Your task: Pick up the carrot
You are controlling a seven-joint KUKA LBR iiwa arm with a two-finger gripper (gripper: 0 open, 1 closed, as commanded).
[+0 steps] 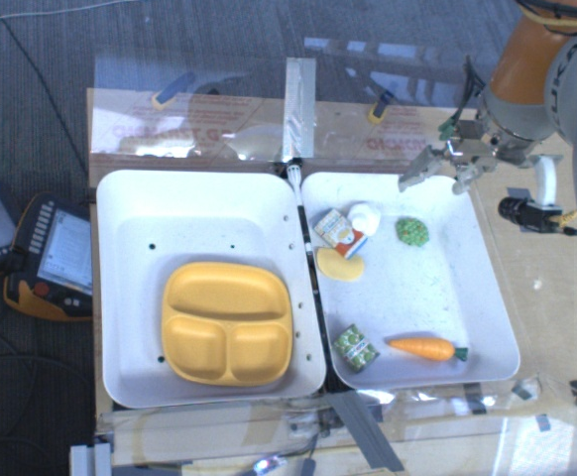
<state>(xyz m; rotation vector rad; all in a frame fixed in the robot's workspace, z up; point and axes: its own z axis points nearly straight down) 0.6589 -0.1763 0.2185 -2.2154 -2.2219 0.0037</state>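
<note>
An orange carrot lies in the lower right of the right-hand white bin, well apart from the robot's hand, whose fingers are spread apart empty above the bin's upper right rim.

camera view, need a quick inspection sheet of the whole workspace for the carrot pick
surface: two white bins side by side, left bin, right bin, on a bench.
job's things: carrot lies flat near the right bin's front edge, green top pointing right, untouched.
clutter: yellow divided tray in left bin; in right bin a small carton, white item, yellow slice, green broccoli-like piece, green packet.
grippers: tool open, above the right bin's back edge, far from the carrot.
cables: thin cable on the floor, upper left.
surroundings: pendant on grey carpet, left.
</note>
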